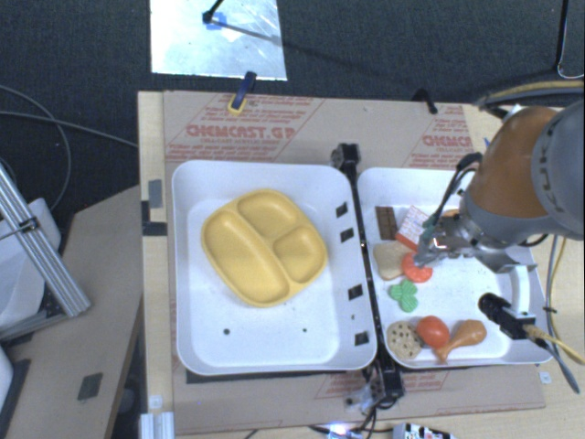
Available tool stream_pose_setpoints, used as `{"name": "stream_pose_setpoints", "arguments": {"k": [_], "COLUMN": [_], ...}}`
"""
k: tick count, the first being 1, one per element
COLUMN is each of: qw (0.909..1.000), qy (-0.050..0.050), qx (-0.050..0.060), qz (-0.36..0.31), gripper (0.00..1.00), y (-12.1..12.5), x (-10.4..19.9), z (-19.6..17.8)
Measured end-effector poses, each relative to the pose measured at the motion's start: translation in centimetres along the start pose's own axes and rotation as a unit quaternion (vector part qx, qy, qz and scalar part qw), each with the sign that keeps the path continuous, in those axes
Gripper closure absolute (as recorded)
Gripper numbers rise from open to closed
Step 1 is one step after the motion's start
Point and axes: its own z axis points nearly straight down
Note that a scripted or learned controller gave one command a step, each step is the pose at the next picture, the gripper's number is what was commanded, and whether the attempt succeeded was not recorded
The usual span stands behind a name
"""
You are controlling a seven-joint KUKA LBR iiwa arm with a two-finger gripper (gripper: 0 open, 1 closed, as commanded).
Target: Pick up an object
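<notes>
My gripper [428,250] sits just above the tomato slice [418,272] in the right bin [528,355]; grip state unreadable.

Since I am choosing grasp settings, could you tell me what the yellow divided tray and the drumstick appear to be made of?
The yellow divided tray looks like moulded plastic with a matte finish: even colour, soft rounded compartment ridges, no sharp glare. The drumstick in the right bin looks like a plastic toy, uniformly orange-brown and smooth, though soft rubber can't be ruled out.
</notes>
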Motion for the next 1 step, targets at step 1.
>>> {"name": "stream_pose_setpoints", "arguments": {"k": [1], "qw": [1.0], "qy": [0.001], "qx": [0.002], "qz": [0.0], "gripper": [1.0], "y": [-0.62], "x": [6.84], "z": [-3.55]}}
